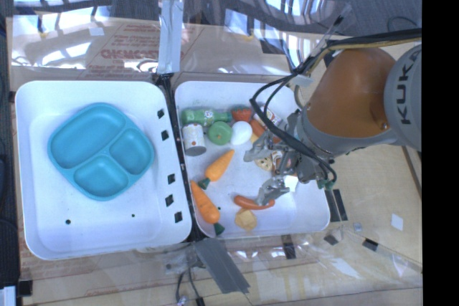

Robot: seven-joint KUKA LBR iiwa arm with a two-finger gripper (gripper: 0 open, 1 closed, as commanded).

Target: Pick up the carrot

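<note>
My arm (358, 100) enters from the 3 o'clock side and sits over the right bin (308, 222). My gripper (276, 168) hangs low over that bin's 3 o'clock half; its metal parts blur together with cables, so I cannot tell whether the fingers are apart or together, and I see nothing clearly lodged between them.

Two carrots lie in the right bin. One carrot (219, 165) rests tilted near the bin's centre, at 9 o'clock from my gripper and apart from it. The second carrot (206, 206) lies against the bin's 9 o'clock wall, toward 7 o'clock from the first.

Other contents: a red pepper (254, 202) at 6 o'clock from my gripper, just beside it; a small tan item (246, 220) near the 6 o'clock wall; a white egg (242, 132), a green round item (220, 131), a small can (194, 139) and a green bottle (201, 115) toward 11 o'clock.

The left bin (43, 226) holds a blue divided plate (100, 150).
</note>
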